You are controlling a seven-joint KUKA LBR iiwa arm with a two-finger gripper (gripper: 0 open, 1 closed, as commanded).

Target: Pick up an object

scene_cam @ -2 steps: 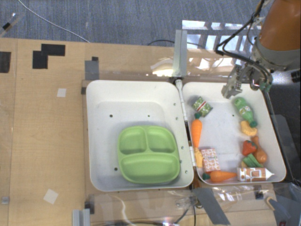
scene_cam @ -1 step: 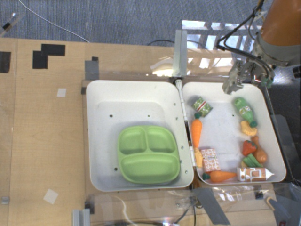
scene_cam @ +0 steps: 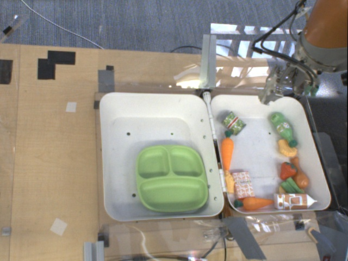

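The counter [scene_cam: 49, 162] carries two white bins side by side, and the left bin [scene_cam: 117, 118] holds just a green divided plate [scene_cam: 171, 178] toward its near edge. The right bin [scene_cam: 255, 145] has all the small stuff: two carrots, one [scene_cam: 227, 152] lying along the left wall and another [scene_cam: 256, 203] at the near edge, a green bottle [scene_cam: 281, 125] near the far right corner, a white bottle [scene_cam: 293, 201] lying in the near right corner, a pink carton [scene_cam: 242, 182] beside the near carrot, a little green carton [scene_cam: 234, 123] toward the far left corner, and a cluster of small toy foods down the right wall. The arm [scene_cam: 326, 20] hangs over the far right corner of that bin, with the tool [scene_cam: 283, 88] above the far rim; from here I cannot tell how its tips are set, and nothing is in it. The green bottle sits closest, just below the tool. It looks like light hollow plastic, stiff but smooth and rounded, so I'd guess it could roll or squirt out. Pinching across its narrow body at the middle seems safest.
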